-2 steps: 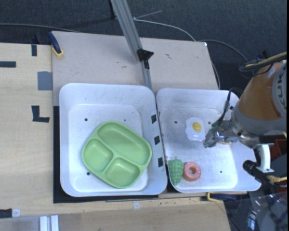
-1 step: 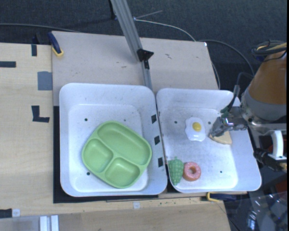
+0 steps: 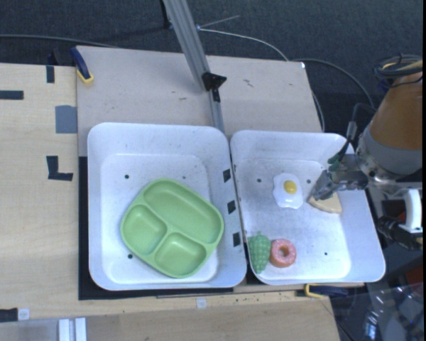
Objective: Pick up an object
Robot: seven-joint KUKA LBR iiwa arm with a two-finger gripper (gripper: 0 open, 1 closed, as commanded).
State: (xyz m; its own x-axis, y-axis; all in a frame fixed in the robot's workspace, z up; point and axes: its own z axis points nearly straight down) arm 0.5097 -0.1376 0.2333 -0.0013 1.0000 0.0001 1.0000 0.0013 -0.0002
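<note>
Bins sit side by side on the bench: the left bin (image 3: 99, 190) holds a green divided plate (image 3: 172, 227) with three compartments, lying flat toward its near side, and the right bin (image 3: 355, 261) holds the small toy foods. A toy fried egg (image 3: 289, 190) lies near the middle of the right bin, its yellow yolk up. To its right, close by but apart from it, a tan wedge-shaped piece (image 3: 329, 204) that looks like a slice of bread or cheese lies flat against the floor of the bin. The gripper (image 3: 325, 187) reaches in from the right and is down at the far-left edge of that tan piece, its dark fingertips touching or almost touching it; whether the fingers are spread or closed cannot be told, as they merge into one dark shape. At the near-left corner of the right bin a green bumpy toy vegetable (image 3: 258, 251) lies beside a pink-frosted doughnut (image 3: 282, 253), the two touching or just beside each other, well apart from the gripper.
</note>
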